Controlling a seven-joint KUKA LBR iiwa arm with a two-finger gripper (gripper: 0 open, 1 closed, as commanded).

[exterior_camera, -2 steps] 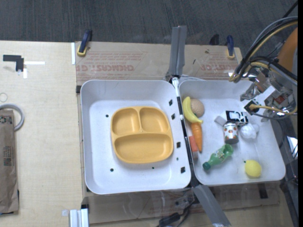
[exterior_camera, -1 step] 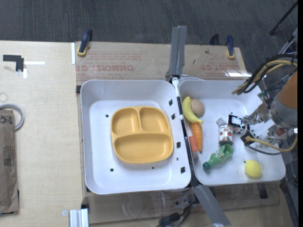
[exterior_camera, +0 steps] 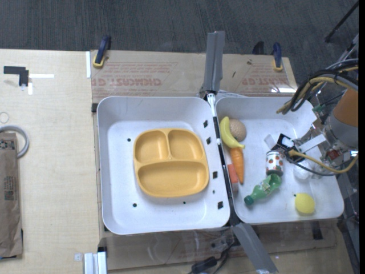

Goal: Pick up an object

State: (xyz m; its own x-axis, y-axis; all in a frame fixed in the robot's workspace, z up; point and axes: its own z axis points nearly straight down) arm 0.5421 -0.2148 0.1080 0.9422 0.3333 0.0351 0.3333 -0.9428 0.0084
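**Arm [exterior_camera: 345, 116] is hovering over the right bin [exterior_camera: 251, 110]; no object is lifted.**
The jaws are hanging near this bin's right wall, just right of the can [exterior_camera: 274, 162]; whether they are open or closed cannot be told. 6 objects are lying in the right bin: a banana [exterior_camera: 228, 133] and a ball [exterior_camera: 238, 130] touching, a carrot [exterior_camera: 238, 164] below them, a bottle [exterior_camera: 263, 188] under the can, and a lemon [exterior_camera: 305, 204] apart at the front. 1 plate [exterior_camera: 170, 162] is sitting in the left bin [exterior_camera: 114, 198].
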